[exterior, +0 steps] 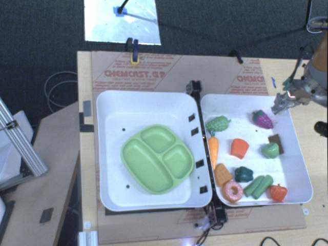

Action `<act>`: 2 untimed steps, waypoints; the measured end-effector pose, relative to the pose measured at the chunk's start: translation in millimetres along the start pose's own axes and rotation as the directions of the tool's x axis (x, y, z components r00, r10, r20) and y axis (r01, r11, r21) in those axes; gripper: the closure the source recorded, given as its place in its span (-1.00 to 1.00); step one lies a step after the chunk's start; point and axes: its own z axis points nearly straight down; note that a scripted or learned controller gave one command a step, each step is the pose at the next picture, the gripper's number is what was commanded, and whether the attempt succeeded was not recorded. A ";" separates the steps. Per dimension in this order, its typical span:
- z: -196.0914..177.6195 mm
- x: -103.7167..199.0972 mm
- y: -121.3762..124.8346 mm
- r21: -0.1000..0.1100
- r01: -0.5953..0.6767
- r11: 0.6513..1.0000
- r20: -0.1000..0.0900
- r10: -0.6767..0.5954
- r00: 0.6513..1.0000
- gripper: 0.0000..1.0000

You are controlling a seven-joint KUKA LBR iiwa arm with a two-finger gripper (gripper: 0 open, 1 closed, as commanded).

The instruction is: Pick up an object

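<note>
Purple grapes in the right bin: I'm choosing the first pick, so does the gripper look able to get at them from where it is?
Probably yes. The purple grapes lie apart from the other toys near the right bin's far corner, and the gripper hovers close beside them with nothing between.

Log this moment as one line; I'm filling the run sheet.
phase: approach | gripper: above right bin's far right rim, nothing seen held | nearest: purple grapes | left bin: green tray
</note>
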 end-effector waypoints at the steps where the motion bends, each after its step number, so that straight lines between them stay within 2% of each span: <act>1: -10.8 54.3 5.0 0.000 0.004 1.000 -0.002 -0.004 1.000 1.00; 2: -3.2 105.2 2.7 0.003 0.003 1.000 -0.002 -0.003 1.000 1.00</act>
